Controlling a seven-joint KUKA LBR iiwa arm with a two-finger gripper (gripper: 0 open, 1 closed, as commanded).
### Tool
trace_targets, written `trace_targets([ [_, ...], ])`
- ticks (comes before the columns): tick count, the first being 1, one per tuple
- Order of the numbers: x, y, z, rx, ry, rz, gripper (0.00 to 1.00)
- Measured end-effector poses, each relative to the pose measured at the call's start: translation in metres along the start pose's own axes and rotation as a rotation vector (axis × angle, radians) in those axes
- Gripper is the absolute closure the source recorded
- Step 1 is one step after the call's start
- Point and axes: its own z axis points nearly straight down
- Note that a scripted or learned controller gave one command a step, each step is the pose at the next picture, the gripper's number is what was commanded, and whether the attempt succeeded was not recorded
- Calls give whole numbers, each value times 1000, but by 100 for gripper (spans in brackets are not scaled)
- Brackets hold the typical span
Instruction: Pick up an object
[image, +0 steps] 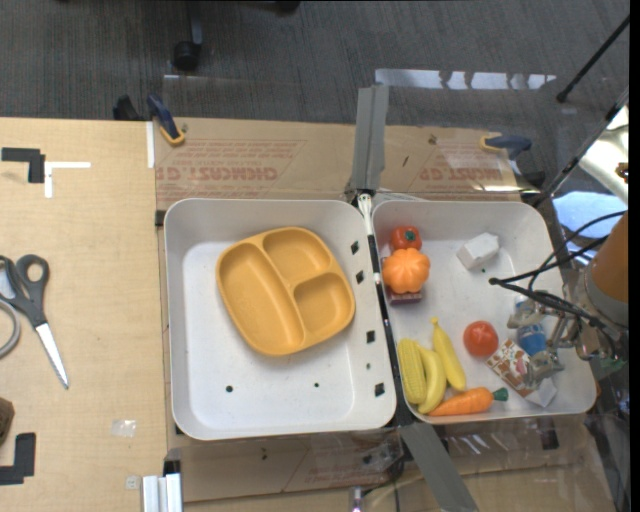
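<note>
My gripper (535, 345) hangs low at the right bin's (448, 300) right side, just above a colourful snack packet (510, 368). Cables trail from the wrist across the bin's right rim. A red tomato (480, 338) lies just left of the gripper. Along the bin's front lie a carrot (462, 403), yellow bananas (447, 355) and a corn cob (411, 368). An orange pumpkin (405, 270) and a small red tomato with a green top (405, 238) sit at the back left, and a white block (478, 250) at the back.
The left bin (178, 300) holds a yellow divided plate (287, 290). Scissors (38, 312) lie on the wooden bench far left. A metal divider (368, 150) stands behind the bins, with blue clamps (165, 118) at the back corners.
</note>
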Motion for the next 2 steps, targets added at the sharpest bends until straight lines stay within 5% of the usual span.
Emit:
trace_targets([
  [2,2,3,0,3,1,24,0],
])
